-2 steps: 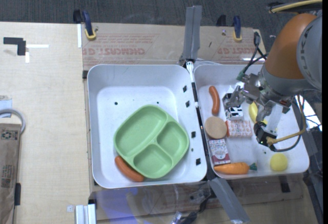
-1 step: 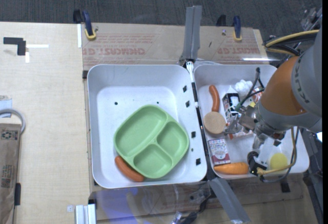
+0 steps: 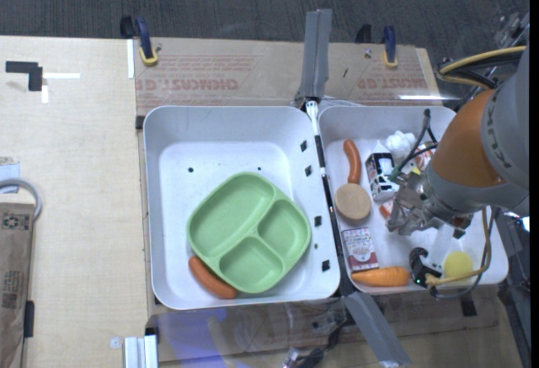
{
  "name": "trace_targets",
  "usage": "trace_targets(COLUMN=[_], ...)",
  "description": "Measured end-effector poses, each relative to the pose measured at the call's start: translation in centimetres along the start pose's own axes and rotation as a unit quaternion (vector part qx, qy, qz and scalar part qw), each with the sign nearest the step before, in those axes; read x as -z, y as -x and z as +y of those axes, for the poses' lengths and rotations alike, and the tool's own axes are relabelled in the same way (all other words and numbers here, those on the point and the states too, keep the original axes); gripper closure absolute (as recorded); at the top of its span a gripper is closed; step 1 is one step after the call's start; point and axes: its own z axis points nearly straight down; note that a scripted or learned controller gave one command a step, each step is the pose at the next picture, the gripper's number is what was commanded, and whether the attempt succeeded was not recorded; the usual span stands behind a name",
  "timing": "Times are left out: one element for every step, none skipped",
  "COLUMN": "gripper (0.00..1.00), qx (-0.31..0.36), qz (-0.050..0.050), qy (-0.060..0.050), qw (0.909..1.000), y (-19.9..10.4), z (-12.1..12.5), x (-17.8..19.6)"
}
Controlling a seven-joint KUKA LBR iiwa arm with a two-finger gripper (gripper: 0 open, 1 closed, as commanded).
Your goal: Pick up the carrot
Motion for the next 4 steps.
trace_targets(gripper=[1.00, 1.00, 1.00, 1.00], qx=[-0.019, 0.086, 0.026, -0.136], qz=[0.000, 0.000, 0.000, 0.004], qy=[0.004, 0.005, 0.002, 0.010], qw=[0.9998, 0.9963, 0.9997, 0.9906], y=[-3.7, -0.5, -0.1, 2.1], z=[4.1, 14.1, 10.7, 2.4], x=[10.8, 18.0, 0.9, -0.1])
